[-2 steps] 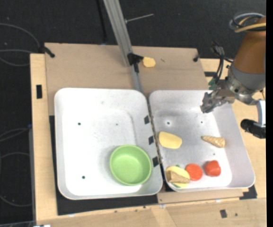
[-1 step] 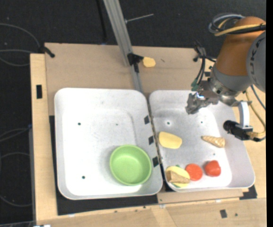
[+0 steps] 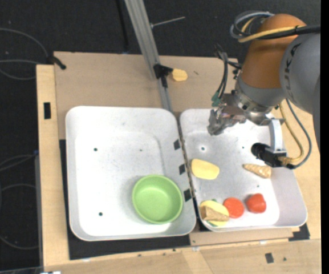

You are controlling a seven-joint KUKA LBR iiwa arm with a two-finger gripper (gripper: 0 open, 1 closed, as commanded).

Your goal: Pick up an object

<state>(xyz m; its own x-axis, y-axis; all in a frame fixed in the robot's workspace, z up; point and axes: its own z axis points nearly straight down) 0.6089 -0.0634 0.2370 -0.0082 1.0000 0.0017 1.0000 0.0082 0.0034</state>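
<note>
Brown table (image 3: 107, 84) carries two white bins; end effector (image 3: 217, 124), grip state impossible to tell, hovers over the right bin (image 3: 238, 147). Nearest, just below-left toward the camera, lies the yellow object (image 3: 204, 169), long axis crosswise.

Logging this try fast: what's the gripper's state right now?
Gripper: cannot be told; it hangs over the back of the right bin, with nothing seen held.

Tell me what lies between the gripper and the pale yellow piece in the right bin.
In the camera view, only bare white bin floor separates the gripper from the pale yellow piece.
</note>
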